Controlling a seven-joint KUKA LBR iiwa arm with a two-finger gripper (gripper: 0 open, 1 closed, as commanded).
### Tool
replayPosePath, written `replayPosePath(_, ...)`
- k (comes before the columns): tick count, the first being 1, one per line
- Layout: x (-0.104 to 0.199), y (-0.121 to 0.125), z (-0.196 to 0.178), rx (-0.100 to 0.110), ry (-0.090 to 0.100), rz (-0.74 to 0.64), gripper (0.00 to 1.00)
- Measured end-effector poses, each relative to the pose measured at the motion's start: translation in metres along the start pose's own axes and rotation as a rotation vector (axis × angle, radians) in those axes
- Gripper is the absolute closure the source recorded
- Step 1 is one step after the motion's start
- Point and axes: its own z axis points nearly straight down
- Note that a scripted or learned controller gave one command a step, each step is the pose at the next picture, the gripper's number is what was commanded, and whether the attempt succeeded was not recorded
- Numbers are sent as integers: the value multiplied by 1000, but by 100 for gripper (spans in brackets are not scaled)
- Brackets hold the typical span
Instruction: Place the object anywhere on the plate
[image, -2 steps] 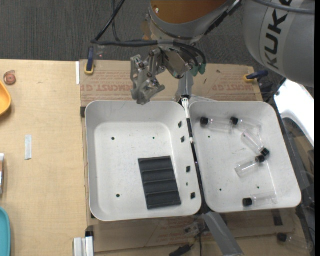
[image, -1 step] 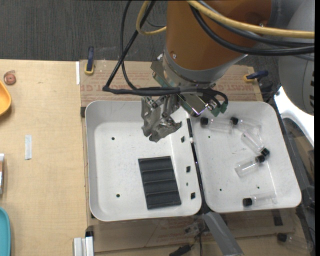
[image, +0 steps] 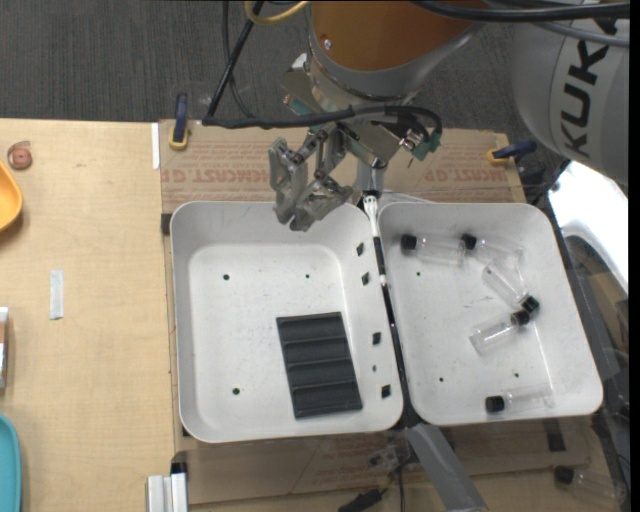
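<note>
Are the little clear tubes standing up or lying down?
Lying down. The tubes rest on their sides in the right bin, black caps pointing sideways.

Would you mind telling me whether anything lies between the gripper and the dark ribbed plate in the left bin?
Nothing visible does. The gripper hangs over the left bin's far edge, and the dark ribbed plate lies nearer the camera on bare white floor. The clear vials lie in the right bin, across the divide.

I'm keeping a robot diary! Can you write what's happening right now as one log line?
gripper: above back edge of left bin, nothing between fingers | dark ridged plate: in left bin, bare | clear tubes: in right bin | placing: not done
</note>
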Motion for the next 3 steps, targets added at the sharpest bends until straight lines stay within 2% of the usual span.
replayPosePath(1,-12,-16,0,0,-1,-211,100)
replayPosePath(2,-27,-32,0,-1,-2,-486,100)
replayPosePath(3,31,36,-1,-3,0,-895,100)
